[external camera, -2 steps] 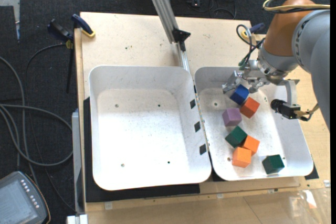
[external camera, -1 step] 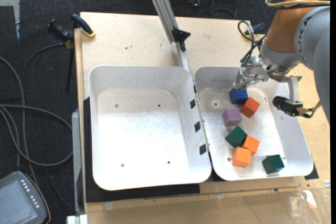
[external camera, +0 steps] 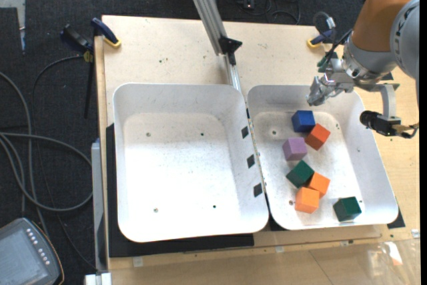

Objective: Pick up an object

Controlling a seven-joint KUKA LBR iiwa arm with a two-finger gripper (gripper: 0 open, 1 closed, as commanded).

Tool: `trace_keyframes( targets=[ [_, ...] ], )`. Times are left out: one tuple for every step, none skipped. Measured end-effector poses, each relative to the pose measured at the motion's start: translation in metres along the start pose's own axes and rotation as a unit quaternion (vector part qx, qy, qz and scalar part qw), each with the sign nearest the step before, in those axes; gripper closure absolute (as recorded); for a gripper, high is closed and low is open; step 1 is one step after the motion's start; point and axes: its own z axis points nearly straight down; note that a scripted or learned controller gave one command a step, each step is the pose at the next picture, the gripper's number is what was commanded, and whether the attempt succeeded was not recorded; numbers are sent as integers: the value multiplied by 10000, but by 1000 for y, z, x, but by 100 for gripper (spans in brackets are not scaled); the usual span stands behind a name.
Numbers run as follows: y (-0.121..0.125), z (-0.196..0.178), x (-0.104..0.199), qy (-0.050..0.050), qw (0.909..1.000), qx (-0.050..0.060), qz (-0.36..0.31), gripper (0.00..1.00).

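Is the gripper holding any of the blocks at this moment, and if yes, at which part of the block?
Nothing is held. The gripper hangs above the right bin, near the blue block, with no block between its fingers.

Seven cubes are seen lying in the right bin [external camera: 373,163]: a blue cube [external camera: 303,120] at twelve o'clock of the cluster, an orange cube [external camera: 318,136] touching it, a purple cube [external camera: 294,149] at nine o'clock, a dark green cube [external camera: 300,174] centrally, two orange cubes [external camera: 319,183] [external camera: 307,199] adjoining below, and a green cube [external camera: 347,208] apart at five o'clock
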Motion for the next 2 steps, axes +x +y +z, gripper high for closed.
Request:
trace_keyframes(
  targets=[
    [1,-24,0,4,10000,8,-13,100],
    [-17,-38,47,18,10000,31,-35,100]
  ],
)
